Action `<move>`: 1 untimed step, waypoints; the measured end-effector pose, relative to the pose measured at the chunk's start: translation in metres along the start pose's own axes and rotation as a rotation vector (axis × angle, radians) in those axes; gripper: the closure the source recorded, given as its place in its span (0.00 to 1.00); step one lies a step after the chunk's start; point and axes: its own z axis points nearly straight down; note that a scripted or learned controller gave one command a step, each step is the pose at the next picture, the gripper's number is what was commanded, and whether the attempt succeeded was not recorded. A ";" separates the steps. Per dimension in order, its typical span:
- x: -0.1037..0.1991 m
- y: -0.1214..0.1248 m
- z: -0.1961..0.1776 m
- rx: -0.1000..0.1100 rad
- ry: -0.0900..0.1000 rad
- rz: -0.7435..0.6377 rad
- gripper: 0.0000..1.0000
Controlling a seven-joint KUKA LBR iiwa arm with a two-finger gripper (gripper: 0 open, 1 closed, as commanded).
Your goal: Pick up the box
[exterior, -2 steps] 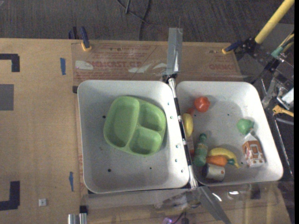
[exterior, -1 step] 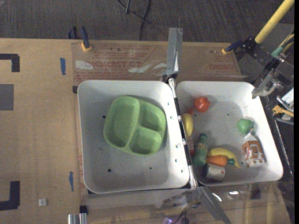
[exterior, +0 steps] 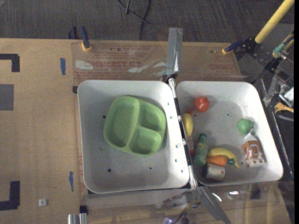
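- Left bin (exterior: 93,171) carries a green tray (exterior: 135,125), no part of this job.
- Right bin (exterior: 233,90): box (exterior: 252,153) lies near the right wall, clear of the banana (exterior: 223,152).
- Best approach, I'd say: drop straight down, span its narrow sides.
- Box looks small, white with orange print.
- Jaws: cannot tell.

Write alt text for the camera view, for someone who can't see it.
Two shallow white bins sit side by side on a bench: the left bin holds a green divided plate, and the right bin holds toy food plus a small orange-and-white box near its right wall, with a banana, carrot and green bottle close by.
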 end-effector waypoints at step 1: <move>0.000 0.000 0.000 0.001 0.000 -0.001 0.00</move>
